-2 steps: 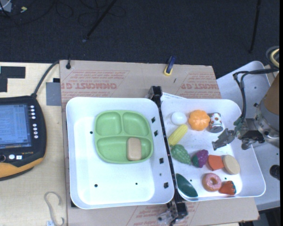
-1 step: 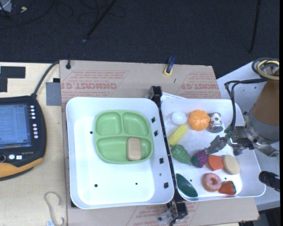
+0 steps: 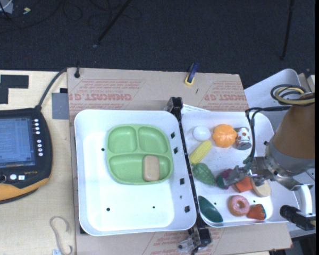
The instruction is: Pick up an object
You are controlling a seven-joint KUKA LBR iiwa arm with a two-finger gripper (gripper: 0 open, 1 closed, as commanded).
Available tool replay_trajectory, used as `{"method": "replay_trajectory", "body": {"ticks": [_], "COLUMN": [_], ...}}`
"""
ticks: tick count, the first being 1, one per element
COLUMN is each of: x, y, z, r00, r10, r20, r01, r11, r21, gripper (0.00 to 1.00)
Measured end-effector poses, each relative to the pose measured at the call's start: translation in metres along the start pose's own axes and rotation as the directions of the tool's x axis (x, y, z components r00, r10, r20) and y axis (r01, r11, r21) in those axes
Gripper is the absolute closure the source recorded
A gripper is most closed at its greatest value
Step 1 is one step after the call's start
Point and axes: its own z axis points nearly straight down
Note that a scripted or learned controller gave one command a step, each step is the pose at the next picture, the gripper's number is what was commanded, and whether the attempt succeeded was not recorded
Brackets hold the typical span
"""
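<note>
- A teach pendant (image 3: 13,150) with a lit screen lies at the far left of the surface (image 3: 21,217); a metal hook-shaped clip (image 3: 60,230) lies near the front edge below it.
- A cardboard sheet (image 3: 149,92) with red printing lies under both bins.
- Left bin (image 3: 95,206): a green divided plate (image 3: 139,154) sits near its middle. A tan rounded block (image 3: 151,169) lies in the plate's lower right compartment.
- A black clamp strip (image 3: 183,163) runs between the two bins.
- Right bin (image 3: 263,124), back row: a white egg (image 3: 201,133), an orange (image 3: 224,135) just beside it, then a small can (image 3: 243,138) lying tilted, touching or nearly touching the orange.
- Below the egg: a yellow corn cob (image 3: 200,152) lying at a slant, and a green leafy vegetable (image 3: 203,173) just in front of it.
- Front of right bin: a dark green oval item (image 3: 210,210) at the left corner, a pink-frosted doughnut (image 3: 238,204), and a red strawberry-like piece (image 3: 257,212) touching the doughnut's right side.
- Tool (image 3: 239,175) sits low in the middle of the right bin, among a dark purplish item (image 3: 225,179), an orange-red piece (image 3: 244,185) and a pale round piece (image 3: 262,188). These crowd the fingers; cannot tell whether the tool is clenched, released, or grasping any of them.
- Arm (image 3: 295,137) enters from the right, covering the bin's right side.
</note>
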Motion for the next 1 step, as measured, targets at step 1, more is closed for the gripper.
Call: {"method": "replay_trajectory", "body": {"ticks": [1], "x": [0.0091], "y": [0.0021], "z": [0.0483], "r00": [1.0], "r10": [-0.001], "r20": [-0.001], "r01": [0.001], "r11": [1.0], "r21": [-0.002], "gripper": [0.0]}}
